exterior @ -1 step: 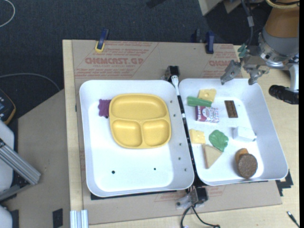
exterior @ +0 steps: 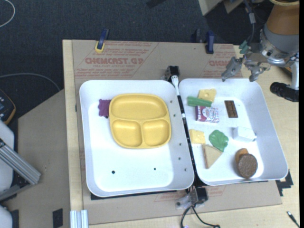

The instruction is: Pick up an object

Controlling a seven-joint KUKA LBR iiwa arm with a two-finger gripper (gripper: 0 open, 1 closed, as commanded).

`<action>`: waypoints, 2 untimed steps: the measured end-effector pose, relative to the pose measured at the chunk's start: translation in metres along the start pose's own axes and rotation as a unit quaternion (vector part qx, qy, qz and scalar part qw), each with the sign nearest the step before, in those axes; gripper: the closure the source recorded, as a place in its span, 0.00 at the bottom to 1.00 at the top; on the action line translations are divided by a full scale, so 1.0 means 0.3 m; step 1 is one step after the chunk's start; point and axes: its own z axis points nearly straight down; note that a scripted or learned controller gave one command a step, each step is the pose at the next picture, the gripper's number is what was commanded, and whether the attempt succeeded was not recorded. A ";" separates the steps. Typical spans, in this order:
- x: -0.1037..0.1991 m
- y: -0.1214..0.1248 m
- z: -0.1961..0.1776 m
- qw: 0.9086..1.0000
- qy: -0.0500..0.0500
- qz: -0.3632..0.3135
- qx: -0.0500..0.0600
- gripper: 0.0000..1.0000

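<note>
While both white bins sit side by side on a brown board, the gripper (exterior: 242,70) hangs above the far rim of the right bin (exterior: 270,122), near its back corner, and its two fingers are spread apart with nothing between them. Open floor of that bin lies along its right wall and far edge, just below the gripper.

Nearest the gripper, toward the front and left, are a yellow cheese wedge (exterior: 206,95) touching a green bean pod (exterior: 199,102), with a small red-and-white packet (exterior: 207,114) just in front of them. A brown chocolate bar (exterior: 231,109) lies to the right of the packet, and a small white block (exterior: 245,134) sits nearer the front. Further forward lie a second yellow cheese piece (exterior: 197,136), a green leaf-shaped piece (exterior: 218,139), a tan wedge (exterior: 210,155) and a round brown cookie (exterior: 246,164) near the front right corner.

The left bin (exterior: 95,175) holds a yellow divided plate (exterior: 140,119) toward its back, with a purple piece (exterior: 103,107) touching the plate's left side. The front half of this bin is bare white floor.
</note>
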 end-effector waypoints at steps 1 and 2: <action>-0.016 0.027 0.174 1.000 0.000 0.000 0.003 0.00; 0.004 0.023 0.322 1.000 0.000 0.000 0.002 0.00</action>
